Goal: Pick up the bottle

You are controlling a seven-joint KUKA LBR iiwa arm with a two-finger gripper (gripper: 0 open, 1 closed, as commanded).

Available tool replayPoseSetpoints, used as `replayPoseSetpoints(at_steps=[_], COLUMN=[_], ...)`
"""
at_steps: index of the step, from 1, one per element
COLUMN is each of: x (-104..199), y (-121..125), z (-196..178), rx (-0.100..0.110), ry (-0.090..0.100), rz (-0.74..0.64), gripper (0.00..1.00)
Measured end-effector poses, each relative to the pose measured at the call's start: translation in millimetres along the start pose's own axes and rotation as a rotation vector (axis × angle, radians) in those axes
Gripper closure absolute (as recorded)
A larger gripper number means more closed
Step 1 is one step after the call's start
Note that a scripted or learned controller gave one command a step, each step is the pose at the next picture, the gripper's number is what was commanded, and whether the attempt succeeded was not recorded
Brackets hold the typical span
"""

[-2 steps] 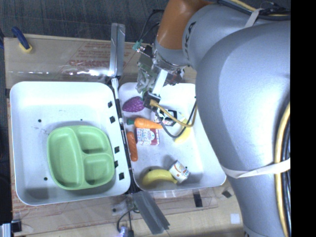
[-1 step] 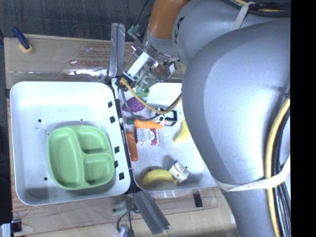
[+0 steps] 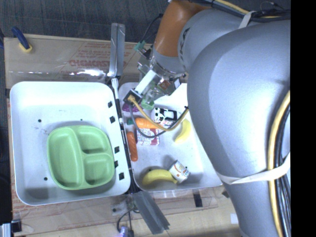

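Honestly, two shallow white plastic bins sat side by side on the table [image 3: 59, 53]. The left bin [image 3: 22, 127] held one smooth pale green three-section plate [image 3: 79, 157]. The right bin [image 3: 197, 157] held two yellow bananas [image 3: 158, 176] [image 3: 182, 131], one orange carrot [image 3: 145, 123], and what looked like one small white labelled bottle [image 3: 179, 171], lying against the front banana. Couldn't tell whether the jaws, over that bin's back, were spread.

Small clear bottle [image 3: 129, 108] (purple-tinted, green cap) tilted against right bin's far-left wall.
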State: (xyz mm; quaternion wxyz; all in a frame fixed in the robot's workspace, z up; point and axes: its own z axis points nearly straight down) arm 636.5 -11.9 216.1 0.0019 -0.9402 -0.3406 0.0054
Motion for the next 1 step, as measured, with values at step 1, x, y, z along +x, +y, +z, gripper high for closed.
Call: replayPoseSetpoints(at_steps=[1], x=[37.4], y=[-53.4], z=[-49.1], rx=[-0.003], ry=[0.002], rz=[0.213], gripper=[1.0])
